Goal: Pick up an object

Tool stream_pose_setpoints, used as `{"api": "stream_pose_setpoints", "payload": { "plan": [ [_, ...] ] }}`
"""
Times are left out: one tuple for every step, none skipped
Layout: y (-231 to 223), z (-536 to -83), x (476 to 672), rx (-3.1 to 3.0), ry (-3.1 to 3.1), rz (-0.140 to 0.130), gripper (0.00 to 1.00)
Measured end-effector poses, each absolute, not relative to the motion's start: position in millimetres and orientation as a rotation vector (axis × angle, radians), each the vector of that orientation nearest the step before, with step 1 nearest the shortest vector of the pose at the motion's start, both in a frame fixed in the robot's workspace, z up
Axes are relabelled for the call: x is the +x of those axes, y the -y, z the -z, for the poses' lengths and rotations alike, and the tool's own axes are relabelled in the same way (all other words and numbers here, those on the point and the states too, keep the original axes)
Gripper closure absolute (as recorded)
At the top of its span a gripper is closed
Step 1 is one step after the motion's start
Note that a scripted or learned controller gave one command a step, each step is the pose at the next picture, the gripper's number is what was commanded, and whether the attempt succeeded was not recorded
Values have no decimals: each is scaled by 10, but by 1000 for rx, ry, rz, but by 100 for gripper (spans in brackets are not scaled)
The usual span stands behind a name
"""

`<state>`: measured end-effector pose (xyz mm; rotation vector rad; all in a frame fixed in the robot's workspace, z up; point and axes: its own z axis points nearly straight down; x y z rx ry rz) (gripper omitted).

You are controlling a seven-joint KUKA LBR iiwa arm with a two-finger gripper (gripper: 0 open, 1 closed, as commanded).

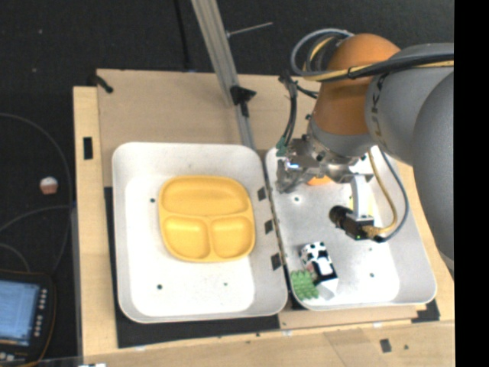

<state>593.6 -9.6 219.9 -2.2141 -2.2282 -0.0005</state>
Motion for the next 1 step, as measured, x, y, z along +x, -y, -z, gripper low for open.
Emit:
{"api": "stream_pose_setpoints", "payload": {
  "plan": [
    [-429,-2356,5860,-2212,2231,6,100]
  ]
}}
